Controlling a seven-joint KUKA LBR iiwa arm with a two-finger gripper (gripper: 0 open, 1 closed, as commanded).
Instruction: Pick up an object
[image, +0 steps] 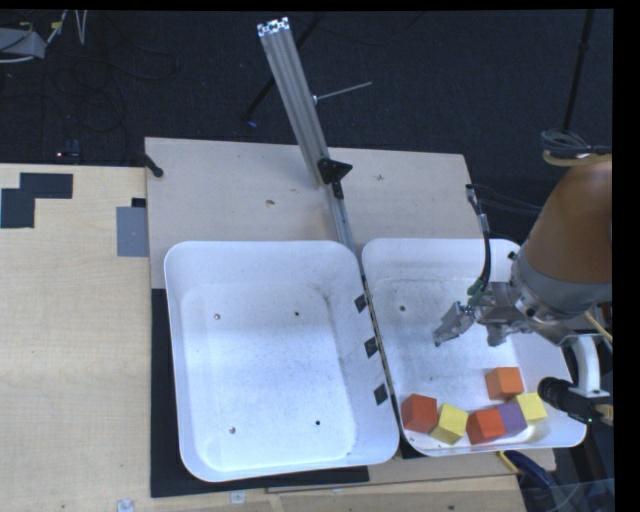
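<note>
Gripper (452, 326) hangs over the middle of the right bin (430, 262), arm (570, 235) reaching in from the right. Fingers look spread, pointing left and down – nothing between them. No object held.

Objects all sit in the right bin's near-right corner, clustered along the near wall. Left to right along that wall: red block (419, 411), yellow block (450, 423), second red block (485, 424), purple block (512, 417), small yellow block (532, 406). Orange block (505, 381) lies just beyond that row, slightly apart from it – the most isolated piece. Row blocks appear to touch or nearly touch; exact contact btwn them can't be confirmed. Left bin (265, 355) sits beside the right one, divider clips btwn them. Desk (250, 190) beyond carries a slanted aluminium rail (300, 105).

Step in hand, as judged: approach/pre-grasp. Gripper is well apart from the cluster, toward the far-left of it, and appears above the bin floor, not at it.

Next move calls for: shift toward near-right, centre over one block, then descend w/ fingers apart. Orange block is the likeliest candidate – free space around it. Row blocks are riskier: neighbours crowd the fingers, and the near wall limits clearance.
</note>
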